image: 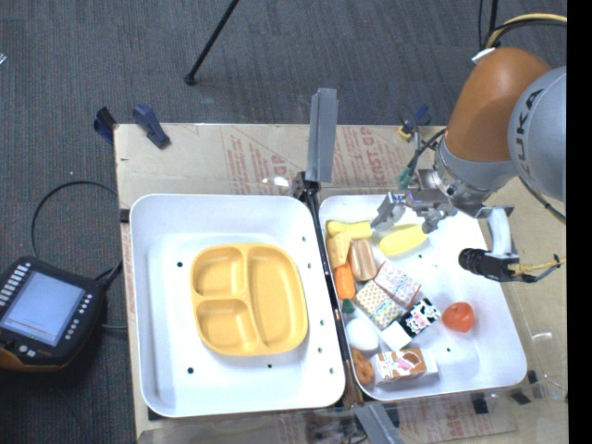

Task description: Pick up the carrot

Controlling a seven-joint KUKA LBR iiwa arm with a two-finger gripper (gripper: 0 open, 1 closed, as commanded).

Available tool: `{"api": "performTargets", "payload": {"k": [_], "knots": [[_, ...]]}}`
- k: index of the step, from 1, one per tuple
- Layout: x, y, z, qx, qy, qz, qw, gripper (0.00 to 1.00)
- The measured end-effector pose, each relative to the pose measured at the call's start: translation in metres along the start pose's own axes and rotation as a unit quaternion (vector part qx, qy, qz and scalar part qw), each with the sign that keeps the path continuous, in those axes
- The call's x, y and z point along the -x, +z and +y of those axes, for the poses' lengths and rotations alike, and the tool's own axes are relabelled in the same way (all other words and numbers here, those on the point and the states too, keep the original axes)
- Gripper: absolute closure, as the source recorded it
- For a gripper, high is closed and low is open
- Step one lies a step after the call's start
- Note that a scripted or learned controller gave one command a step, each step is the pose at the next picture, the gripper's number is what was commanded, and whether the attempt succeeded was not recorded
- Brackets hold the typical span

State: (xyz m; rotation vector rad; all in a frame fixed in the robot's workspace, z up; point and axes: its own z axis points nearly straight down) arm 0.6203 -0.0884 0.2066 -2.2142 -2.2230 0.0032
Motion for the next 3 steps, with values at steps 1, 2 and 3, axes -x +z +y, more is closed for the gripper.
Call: {"api": "performTargets", "payload": {"k": [1,2,3], "knots": [[-0.041,0.022,-0.039,-0.002,0.098,0.0,0.9952,0.0],[-0.004,0.104,-0.059,-0.004,0.116,0.0,0.9933,0.0],[-0.072,0.017,-0.047,0.004,0.027,0.0,0.9996,0.0]]}}
